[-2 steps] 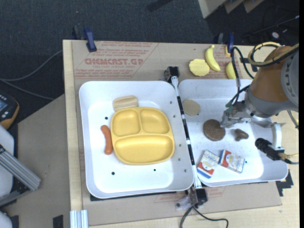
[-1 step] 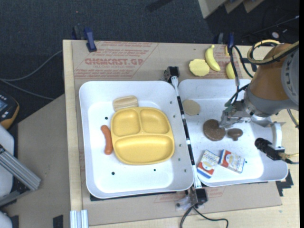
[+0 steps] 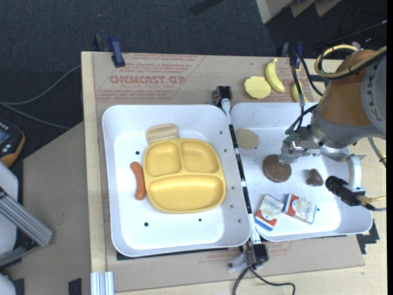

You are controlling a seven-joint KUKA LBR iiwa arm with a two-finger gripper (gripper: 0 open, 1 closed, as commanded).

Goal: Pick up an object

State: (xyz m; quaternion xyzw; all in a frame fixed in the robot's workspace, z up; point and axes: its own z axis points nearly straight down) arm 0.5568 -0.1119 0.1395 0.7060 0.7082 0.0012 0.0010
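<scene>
The right bin [image 3: 268,123] holds a dark brown round disc [image 3: 277,169], a tan round disc [image 3: 247,139], a small brown lump [image 3: 315,177] and two red, white and blue packets [image 3: 268,212] [image 3: 300,208]. My gripper [image 3: 287,155] hangs low over the right bin, its tip at the upper right edge of the dark brown disc. Whether it touches the disc I cannot tell. The grey wrist and orange band [image 3: 344,100] rise behind it to the right.
The left bin [image 3: 123,134] carries a yellow divided tray [image 3: 183,175], an orange sausage [image 3: 139,180] and a tan bread slice [image 3: 162,131]. A banana [image 3: 274,77] and a yellow lump [image 3: 257,87] lie on the bench behind the right bin. Cables run along the right side.
</scene>
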